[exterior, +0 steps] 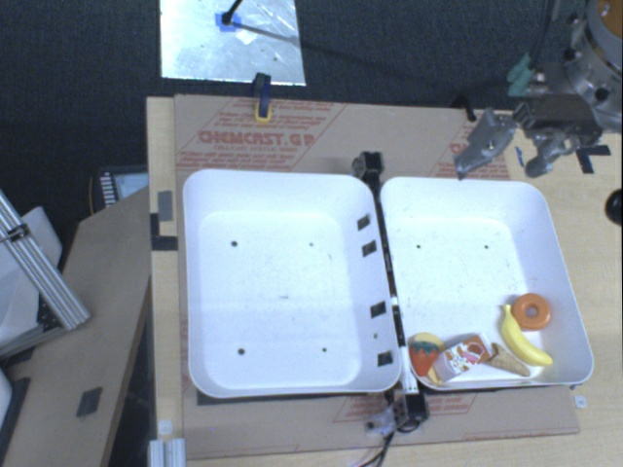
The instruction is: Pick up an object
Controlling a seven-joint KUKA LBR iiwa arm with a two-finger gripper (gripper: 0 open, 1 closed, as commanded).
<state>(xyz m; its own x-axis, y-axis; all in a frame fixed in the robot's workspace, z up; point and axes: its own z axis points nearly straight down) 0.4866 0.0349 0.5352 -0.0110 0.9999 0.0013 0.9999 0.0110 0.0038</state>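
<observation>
My gripper (pixel 512 155) hangs above the far right edge of the right bin (pixel 458 212), its two grey fingers spread apart with nothing between them. In that bin's near right corner lie a yellow banana (pixel 523 341), an orange ring-shaped piece (pixel 531 310), a red-and-white packet (pixel 460 357), an orange-and-yellow fruit (pixel 424 351) and a small tan cone (pixel 508 362). The gripper is well away from them, toward the back of the bin.
The left bin (pixel 277 280) sits beside the right one, joined by black clips along the middle. Both rest on a brown board on the bench. A shiny metal plate (pixel 231 25) lies on the dark floor at the back left.
</observation>
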